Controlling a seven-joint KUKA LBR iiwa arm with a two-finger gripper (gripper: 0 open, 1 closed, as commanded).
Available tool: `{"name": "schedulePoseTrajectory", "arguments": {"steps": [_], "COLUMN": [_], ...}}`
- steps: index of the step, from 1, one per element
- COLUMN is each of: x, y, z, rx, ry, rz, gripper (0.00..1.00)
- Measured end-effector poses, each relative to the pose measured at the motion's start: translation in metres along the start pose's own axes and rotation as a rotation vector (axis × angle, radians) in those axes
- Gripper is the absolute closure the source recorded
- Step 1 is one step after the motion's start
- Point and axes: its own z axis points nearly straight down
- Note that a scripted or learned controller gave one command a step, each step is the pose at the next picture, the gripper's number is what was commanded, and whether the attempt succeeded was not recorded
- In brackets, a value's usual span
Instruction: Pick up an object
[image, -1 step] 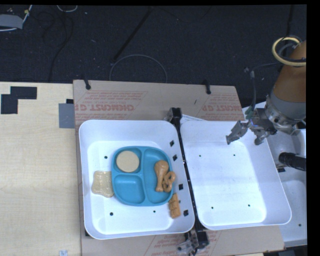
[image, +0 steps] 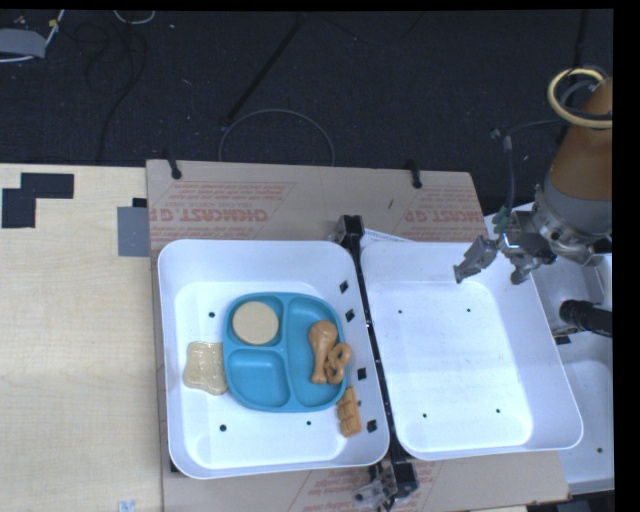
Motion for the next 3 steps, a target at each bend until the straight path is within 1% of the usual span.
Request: {"name": "schedulePoseTrajectory", "arguments": {"steps": [1, 2, 3], "x": [-0.001, -0.004, -0.012], "y": [0.0, 0.007, 0.007], "z": [0.044, 0.091, 0.15], "rx": [0.004, 0.003, 0.005], "ry": [0.0, 0.0, 0.001], "rz": [0.0, 0.001, 0.001], "gripper": [0.0, 0.0, 0.0]}}
